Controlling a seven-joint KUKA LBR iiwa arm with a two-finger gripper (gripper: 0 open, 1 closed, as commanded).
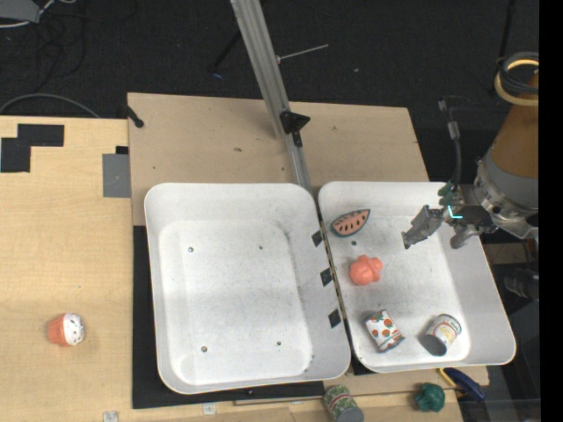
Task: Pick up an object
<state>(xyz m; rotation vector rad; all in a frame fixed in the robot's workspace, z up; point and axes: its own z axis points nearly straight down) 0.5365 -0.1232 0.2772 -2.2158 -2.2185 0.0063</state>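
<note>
The gripper (437, 227) hangs over the upper right of the right bin (475, 275), fingers spread and nothing between them, so this looks like the approach step with no target yet reached. 4 things lie in that bin: a melon slice (350, 222) at upper left, a red lump (366, 270) mid-left, a can (382, 331) and a jar (442, 333) along the bottom. The next move calls for centring over 1 of them, likely the lump, then descending.

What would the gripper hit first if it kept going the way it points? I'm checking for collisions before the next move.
The gripper points left and down over the right bin. Its line looks free until the bin's bare floor near the orange-red toy, though depth is unclear.
</note>
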